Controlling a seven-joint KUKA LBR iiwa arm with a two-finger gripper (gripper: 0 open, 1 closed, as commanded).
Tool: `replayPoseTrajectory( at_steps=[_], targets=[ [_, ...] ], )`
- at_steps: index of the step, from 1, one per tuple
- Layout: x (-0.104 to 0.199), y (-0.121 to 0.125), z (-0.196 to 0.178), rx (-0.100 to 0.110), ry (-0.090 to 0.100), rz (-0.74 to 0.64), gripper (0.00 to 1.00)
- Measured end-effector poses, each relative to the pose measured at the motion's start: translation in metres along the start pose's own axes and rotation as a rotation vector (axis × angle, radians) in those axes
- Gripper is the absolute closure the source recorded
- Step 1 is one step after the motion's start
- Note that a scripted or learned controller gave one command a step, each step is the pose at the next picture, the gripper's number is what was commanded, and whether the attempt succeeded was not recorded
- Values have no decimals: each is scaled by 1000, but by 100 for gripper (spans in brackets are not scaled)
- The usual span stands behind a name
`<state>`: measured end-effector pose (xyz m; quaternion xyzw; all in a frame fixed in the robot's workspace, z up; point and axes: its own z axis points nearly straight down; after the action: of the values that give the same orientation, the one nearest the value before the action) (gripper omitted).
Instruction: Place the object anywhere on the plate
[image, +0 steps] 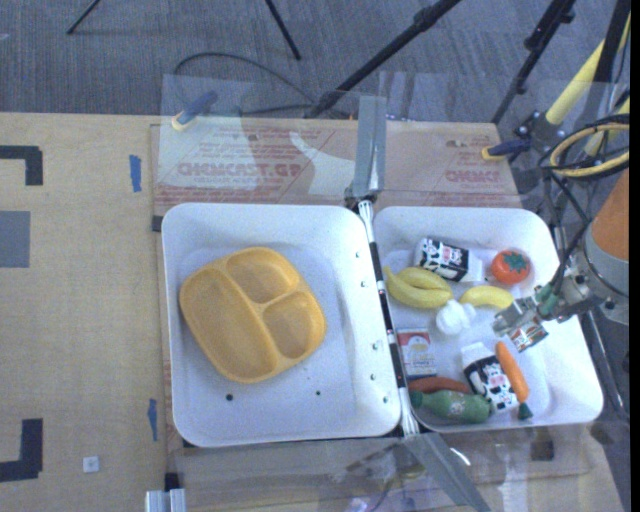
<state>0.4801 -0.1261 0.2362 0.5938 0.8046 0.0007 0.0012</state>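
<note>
Even, fairly bright overhead light reaches me from the fixed camera, washing the two white bins (190, 300) almost featureless. Shadows stay short and soft beneath the yellow plate (252, 313). A clear sheet (270, 140) behind the bins throws pale glare. Fine detail is soft throughout, small labels unreadable, the frame's far corners slightly murkier.

Tan bench (80, 300) with black marks and bits of blue tape (135, 172) on it. Two white bins sit side by side: left bin (190, 400), right bin (570, 390).
</note>
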Motion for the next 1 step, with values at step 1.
replayPoseTrajectory(
  at_steps=[1],
  targets=[
    [-19,-7,74,4,2,147,100]
  ],
)
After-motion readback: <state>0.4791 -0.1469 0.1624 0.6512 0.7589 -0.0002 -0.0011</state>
